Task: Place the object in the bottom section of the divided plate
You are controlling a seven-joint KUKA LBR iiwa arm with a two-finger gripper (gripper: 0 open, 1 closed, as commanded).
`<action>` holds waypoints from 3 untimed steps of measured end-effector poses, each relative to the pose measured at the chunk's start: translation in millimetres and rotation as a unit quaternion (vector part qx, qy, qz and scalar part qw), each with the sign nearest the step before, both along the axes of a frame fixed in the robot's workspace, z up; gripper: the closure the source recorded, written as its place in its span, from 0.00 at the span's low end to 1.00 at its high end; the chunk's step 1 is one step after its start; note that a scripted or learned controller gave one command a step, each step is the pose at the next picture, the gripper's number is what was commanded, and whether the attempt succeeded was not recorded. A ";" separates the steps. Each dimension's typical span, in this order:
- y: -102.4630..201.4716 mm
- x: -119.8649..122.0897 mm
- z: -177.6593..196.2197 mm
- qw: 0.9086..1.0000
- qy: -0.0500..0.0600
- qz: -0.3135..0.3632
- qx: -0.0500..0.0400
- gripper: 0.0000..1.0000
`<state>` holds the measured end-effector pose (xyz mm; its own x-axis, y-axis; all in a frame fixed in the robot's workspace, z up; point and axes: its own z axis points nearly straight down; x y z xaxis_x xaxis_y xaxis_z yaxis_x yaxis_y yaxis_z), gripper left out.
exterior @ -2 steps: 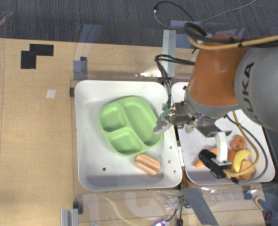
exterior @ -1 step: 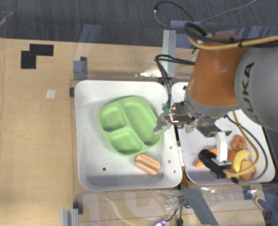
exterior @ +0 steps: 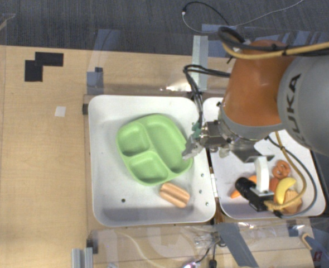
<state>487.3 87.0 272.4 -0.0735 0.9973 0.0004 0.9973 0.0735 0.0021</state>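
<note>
The arm (exterior: pixel 315 102) is thick and round, with a smooth grey shell. On this shell stand large dark letters of the maker's name, partly cut off. Above the wrist there is a wide orange band (exterior: pixel 256 91) with a glossy surface. Under it sits a grey metallic ring. A yellowish hose and thin black cables run over the top of the band, and one more black cable hangs in a loop beside it. The gripper (exterior: pixel 191 149) is small, with pale metal parts and dark blocks.
</note>
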 end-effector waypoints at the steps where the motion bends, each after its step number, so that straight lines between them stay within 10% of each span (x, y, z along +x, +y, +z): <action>1: 0.0 0.0 0.0 1.000 0.000 0.000 0.000 0.00; 3: 0.0 0.0 0.0 1.000 0.000 0.000 0.000 0.00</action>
